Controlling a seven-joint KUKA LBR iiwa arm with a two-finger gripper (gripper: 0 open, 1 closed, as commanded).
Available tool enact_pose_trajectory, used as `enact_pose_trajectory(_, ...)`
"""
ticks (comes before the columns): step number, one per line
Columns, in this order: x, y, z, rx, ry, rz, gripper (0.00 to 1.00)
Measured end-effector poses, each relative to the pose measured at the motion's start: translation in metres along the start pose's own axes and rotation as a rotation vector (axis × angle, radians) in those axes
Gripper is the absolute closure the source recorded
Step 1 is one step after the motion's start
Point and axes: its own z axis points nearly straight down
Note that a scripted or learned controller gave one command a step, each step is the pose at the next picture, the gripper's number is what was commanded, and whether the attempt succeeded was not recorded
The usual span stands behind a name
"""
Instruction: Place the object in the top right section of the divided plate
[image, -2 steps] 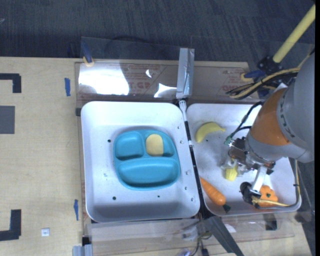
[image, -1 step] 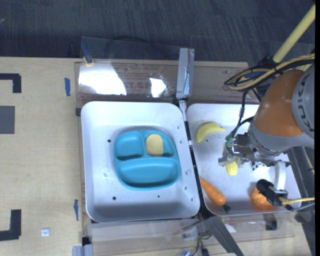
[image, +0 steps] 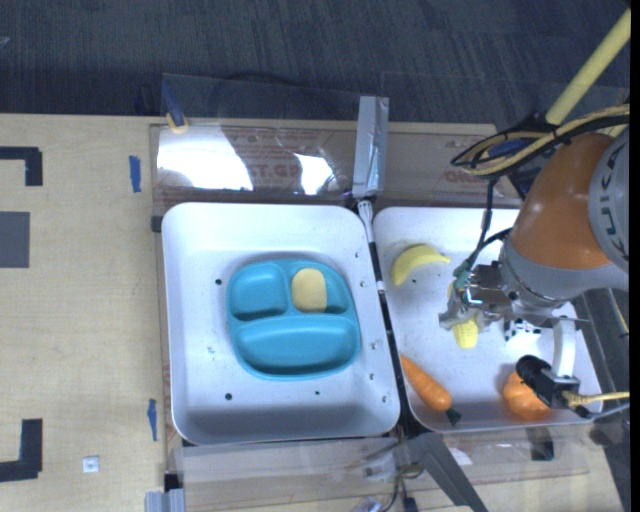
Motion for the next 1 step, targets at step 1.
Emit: enact_pose_trajectory(1, 0.1444, -0.0396, 0.0102, 0.008, 0.004, -0.060, 1.00)
